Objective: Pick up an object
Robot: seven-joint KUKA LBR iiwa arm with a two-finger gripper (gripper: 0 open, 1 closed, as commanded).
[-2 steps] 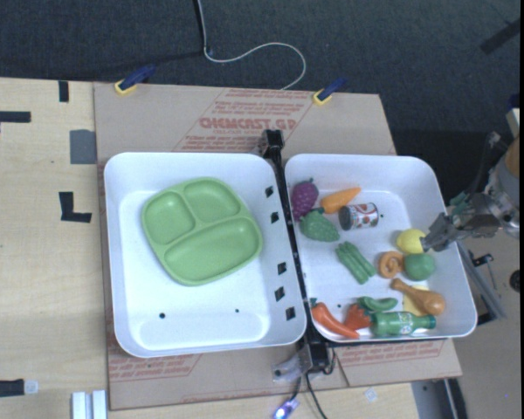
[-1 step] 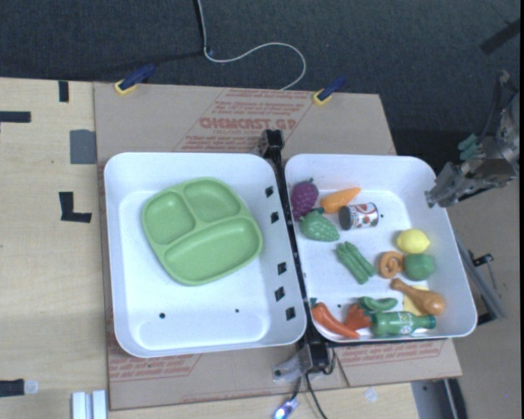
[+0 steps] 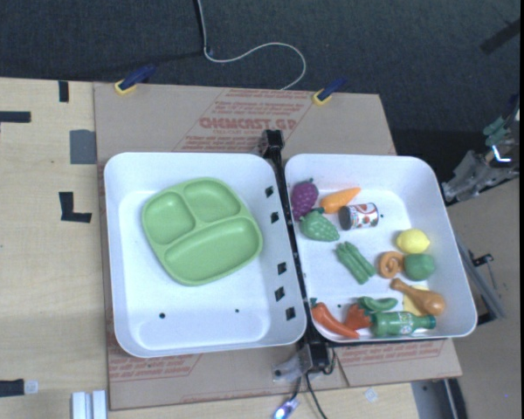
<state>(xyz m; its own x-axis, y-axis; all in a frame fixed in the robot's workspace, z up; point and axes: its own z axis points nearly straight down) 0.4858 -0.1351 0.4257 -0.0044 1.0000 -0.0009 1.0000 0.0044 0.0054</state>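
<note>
toy food pieces (image 3: 367,260) scattered loose in right bin (image 3: 432,190)

wooden bench (image 3: 35,260) with black tape marks, cardboard sheet (image 3: 244,120) clipped at its far edge, dark carpet (image 3: 96,16) beyond

even, soft light over my bench; white bins (image 3: 122,234) glare slightly, shadows faint, whole view a little blurry.
</note>
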